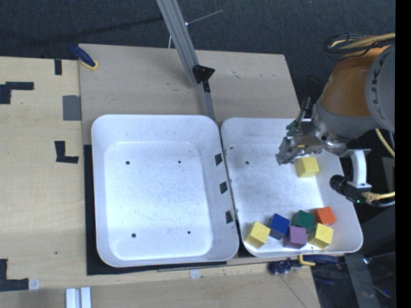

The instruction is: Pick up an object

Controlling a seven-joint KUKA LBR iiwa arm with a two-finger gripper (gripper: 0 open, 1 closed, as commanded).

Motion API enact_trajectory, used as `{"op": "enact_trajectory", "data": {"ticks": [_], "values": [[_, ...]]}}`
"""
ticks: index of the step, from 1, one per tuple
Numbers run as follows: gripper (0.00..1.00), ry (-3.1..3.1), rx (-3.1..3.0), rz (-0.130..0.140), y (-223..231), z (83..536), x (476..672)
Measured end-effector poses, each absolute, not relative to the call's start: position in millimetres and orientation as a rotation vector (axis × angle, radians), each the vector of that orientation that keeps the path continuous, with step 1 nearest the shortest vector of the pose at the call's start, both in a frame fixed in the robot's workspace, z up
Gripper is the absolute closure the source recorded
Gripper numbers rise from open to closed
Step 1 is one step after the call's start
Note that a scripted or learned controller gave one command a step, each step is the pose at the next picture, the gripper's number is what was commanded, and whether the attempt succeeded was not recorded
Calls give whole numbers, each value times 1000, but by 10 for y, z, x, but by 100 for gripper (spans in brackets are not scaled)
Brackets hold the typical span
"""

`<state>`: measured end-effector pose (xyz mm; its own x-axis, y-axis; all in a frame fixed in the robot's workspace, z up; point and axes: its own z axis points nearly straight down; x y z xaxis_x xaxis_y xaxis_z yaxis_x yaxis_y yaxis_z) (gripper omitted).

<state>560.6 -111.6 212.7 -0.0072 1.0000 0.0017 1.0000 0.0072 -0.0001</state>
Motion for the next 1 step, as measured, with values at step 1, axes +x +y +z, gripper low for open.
{"op": "enact_trajectory", "data": {"ticks": [1], "values": [[100, -2227, -2213, 1, -598, 2049, 5709]]}}
